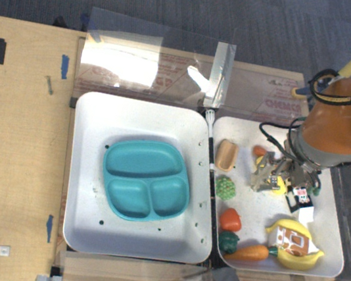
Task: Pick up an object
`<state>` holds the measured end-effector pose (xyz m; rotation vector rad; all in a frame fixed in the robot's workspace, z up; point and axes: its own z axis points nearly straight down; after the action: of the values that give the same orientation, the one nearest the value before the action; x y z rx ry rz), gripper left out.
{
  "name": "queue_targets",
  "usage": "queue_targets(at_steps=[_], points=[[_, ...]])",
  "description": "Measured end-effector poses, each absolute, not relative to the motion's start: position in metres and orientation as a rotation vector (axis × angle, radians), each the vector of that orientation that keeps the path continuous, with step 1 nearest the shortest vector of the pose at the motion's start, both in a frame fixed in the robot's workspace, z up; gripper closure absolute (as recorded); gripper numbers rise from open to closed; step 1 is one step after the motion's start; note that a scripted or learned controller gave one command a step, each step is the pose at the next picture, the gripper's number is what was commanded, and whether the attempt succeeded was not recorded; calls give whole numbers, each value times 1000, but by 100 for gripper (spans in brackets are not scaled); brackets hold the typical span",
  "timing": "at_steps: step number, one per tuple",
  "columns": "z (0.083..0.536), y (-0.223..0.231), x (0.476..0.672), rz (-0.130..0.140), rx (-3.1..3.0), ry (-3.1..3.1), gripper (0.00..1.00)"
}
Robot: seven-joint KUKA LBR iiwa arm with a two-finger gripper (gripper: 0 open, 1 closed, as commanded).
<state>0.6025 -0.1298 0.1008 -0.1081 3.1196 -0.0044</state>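
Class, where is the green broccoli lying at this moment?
The broccoli lies in the right bin, near its left wall, between the bread roll above and the red pepper below.

Red print on the clear back panel (pixel 270 92) — too blurred to read.

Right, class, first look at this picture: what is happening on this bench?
A grey robot arm with an orange band reaches from the right into the right bin, its gripper low among toy foods at the far end. Nearby lie a hot dog bun, a green broccoli piece, a red pepper, a carrot and a banana. The left bin holds a teal divided plate. Nothing looks lifted yet.
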Motion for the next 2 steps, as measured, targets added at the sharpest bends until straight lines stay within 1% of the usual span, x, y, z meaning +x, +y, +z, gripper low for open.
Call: queue_targets(at_steps=[1, 2], points=[[89, -111, 535, -2, -261, 3122, 100], [217, -138, 558, -9, -639, 3061, 100]])
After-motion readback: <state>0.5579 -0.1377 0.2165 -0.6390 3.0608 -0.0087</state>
